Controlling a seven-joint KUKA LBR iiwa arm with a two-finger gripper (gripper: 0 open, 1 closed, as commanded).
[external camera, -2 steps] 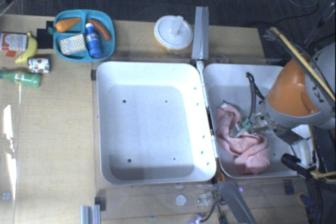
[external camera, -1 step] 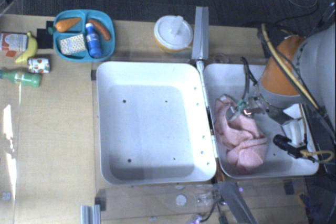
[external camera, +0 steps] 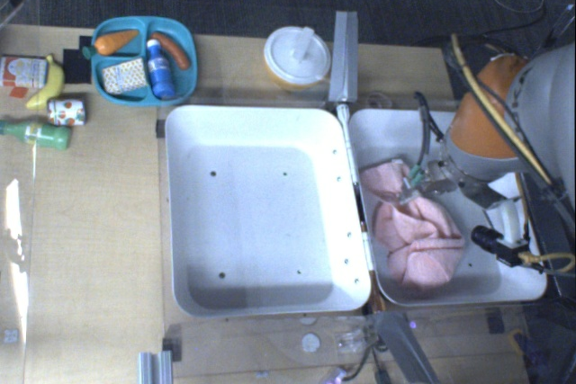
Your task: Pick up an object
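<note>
A crumpled pink cloth (external camera: 409, 229) lies in the right bin (external camera: 396, 132), spread from its left wall toward the middle. My gripper (external camera: 418, 182) is low over the cloth's upper part, right at the fabric. The grey arm with its orange band (external camera: 477, 126) comes down from the right and hides the bin's right side. The left bin (external camera: 261, 211) lies beside it.
A teal divided tray (external camera: 144, 60) with toy food sits at the back left of the bench. A banana (external camera: 47, 84), a small can (external camera: 66, 111) and a green bottle (external camera: 36, 134) lie beside it. A white lidded cup (external camera: 298, 57) stands behind the bins. Cables hang by the arm.
</note>
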